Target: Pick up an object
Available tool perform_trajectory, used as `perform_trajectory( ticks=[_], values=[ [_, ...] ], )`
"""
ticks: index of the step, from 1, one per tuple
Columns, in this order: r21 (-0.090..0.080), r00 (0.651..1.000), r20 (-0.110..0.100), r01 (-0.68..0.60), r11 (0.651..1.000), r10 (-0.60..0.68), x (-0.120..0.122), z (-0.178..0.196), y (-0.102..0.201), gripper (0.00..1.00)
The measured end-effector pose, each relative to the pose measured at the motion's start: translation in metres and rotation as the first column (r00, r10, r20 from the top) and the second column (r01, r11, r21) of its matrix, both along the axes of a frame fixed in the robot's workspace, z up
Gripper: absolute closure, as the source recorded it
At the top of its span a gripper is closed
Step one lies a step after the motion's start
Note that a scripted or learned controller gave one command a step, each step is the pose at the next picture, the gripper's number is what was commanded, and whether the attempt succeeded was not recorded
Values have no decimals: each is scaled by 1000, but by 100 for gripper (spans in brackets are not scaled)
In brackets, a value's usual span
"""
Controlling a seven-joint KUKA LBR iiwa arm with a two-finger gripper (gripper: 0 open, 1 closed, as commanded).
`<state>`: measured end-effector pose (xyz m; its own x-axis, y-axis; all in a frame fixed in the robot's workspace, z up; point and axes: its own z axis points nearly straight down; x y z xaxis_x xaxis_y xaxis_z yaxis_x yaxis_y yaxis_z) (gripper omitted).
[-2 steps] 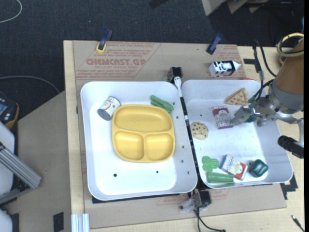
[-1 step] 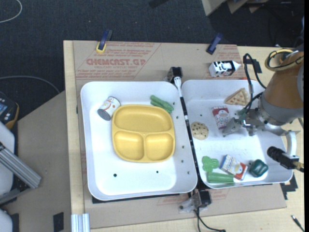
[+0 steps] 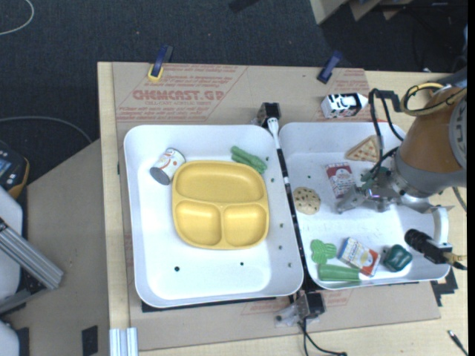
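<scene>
My gripper [image 3: 355, 197] hangs low over the middle of the right bin [image 3: 312, 143], reaching in from the right. It sits just right of and below a red and white packet [image 3: 339, 177], very close to it. A round cookie [image 3: 306, 199] lies to the gripper's left. A pizza slice toy [image 3: 363, 150] lies behind it. In front of it lie a green leafy toy [image 3: 322, 251], a green pod [image 3: 338, 273], a small orange and white carton [image 3: 358, 254] and a dark green cup [image 3: 397, 258].
The left bin [image 3: 148, 258] holds a yellow divided plate [image 3: 220, 202], a small tipped can [image 3: 167, 165] and a green pea pod [image 3: 248, 158]. A black and white object [image 3: 343, 104] sits on the board behind the right bin. The divider [image 3: 286, 199] between the bins runs close to the cookie.
</scene>
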<state>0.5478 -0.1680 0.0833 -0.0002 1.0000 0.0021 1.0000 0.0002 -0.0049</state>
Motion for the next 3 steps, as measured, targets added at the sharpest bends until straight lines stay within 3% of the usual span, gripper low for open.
perform_trajectory(
  ticks=[1,3],
  values=[
    [-2,1000,4,1,1000,-1,1,12,-1,100],
    [-5,1000,11,-1,1000,1,1,116,-11,100]
  ],
)
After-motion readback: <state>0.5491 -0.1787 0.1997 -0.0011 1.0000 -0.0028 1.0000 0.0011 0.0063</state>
